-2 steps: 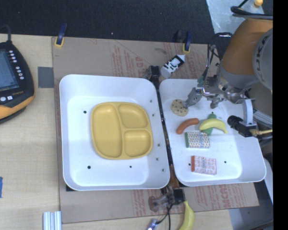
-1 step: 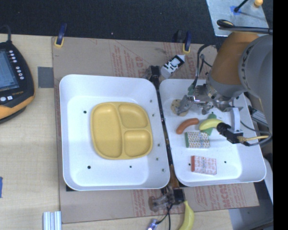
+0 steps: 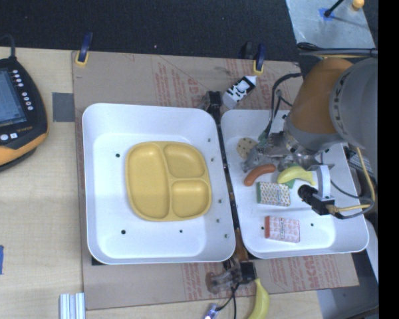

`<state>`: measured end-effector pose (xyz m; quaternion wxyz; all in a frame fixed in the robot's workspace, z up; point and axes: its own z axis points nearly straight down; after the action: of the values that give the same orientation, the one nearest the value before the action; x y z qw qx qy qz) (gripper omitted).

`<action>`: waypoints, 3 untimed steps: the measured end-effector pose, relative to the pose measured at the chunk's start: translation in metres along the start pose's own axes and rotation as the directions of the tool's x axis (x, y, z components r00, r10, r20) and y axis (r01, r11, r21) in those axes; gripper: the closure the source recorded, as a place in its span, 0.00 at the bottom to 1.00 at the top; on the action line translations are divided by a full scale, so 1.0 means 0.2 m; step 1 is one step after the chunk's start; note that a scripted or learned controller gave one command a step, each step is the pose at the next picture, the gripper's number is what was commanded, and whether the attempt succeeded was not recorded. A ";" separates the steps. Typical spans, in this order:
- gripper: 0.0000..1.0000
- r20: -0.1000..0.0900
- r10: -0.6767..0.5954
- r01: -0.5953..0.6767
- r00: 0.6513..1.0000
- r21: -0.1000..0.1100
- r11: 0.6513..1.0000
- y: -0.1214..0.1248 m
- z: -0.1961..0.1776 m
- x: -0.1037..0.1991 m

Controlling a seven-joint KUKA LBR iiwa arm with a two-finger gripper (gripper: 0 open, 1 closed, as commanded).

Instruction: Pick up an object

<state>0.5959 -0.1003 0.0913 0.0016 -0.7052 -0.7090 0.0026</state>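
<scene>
Left bin (image 3: pixel 96 178) holds a yellow divided plate (image 3: pixel 167 180). Arm (image 3: pixel 332 105) is over the right bin (image 3: pixel 346 241), tool (image 3: pixel 269 153) low by a sausage (image 3: pixel 259 173) and banana (image 3: pixel 296 175). Patterned packet (image 3: pixel 273 193), red carton (image 3: pixel 282 228) and cookie (image 3: pixel 246 145) lie nearby.

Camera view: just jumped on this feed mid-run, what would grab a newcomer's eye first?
First, the yellow divided tray alone in the left bin. Next, the grey and orange arm looming over the right bin, above a cluster of small items: a hot dog, a banana and two small packets. A handheld control pendant lies at the bench's left edge.
</scene>
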 end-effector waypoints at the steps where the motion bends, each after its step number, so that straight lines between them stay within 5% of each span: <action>1: 0.00 -0.001 0.002 -0.002 1.000 -0.004 1.000 0.25 -0.34 -0.03; 2: 0.00 -0.001 0.000 0.000 1.000 0.001 1.000 0.11 -0.02 -0.02; 3: 0.00 0.000 -0.001 0.001 1.000 -0.001 1.000 -0.07 0.00 -0.01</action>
<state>0.5811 -0.1030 0.0914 0.0015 -0.7049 -0.7093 0.0024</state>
